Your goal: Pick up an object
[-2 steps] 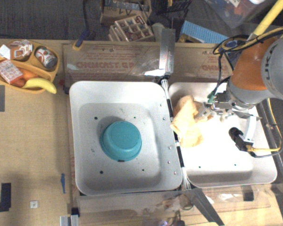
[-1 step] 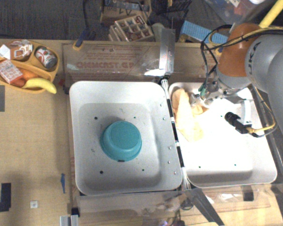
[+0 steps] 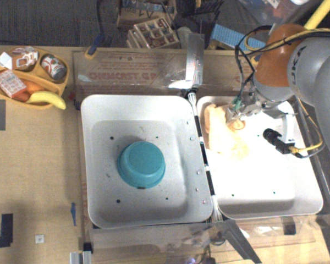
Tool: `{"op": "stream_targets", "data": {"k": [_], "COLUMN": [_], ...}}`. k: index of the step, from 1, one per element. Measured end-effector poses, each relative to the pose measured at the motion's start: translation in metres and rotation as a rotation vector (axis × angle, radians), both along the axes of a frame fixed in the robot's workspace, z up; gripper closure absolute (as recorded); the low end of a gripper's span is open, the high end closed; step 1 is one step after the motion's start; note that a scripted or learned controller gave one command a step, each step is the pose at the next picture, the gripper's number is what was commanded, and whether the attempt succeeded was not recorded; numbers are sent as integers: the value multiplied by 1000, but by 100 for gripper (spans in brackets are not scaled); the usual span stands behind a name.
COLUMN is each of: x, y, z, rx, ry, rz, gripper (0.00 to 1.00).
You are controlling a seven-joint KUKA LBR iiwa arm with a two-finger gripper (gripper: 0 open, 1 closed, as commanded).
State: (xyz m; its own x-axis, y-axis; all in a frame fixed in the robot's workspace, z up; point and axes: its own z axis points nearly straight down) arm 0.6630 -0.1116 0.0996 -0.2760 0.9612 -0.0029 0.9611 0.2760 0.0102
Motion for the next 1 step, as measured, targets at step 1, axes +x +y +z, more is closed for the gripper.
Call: {"op": "stream_targets", "data": {"k": [1], "x": [5], "y": [36], "z": [85], "rx": [-5], "ry": [5], "rz": [539], "gripper": [100]}}
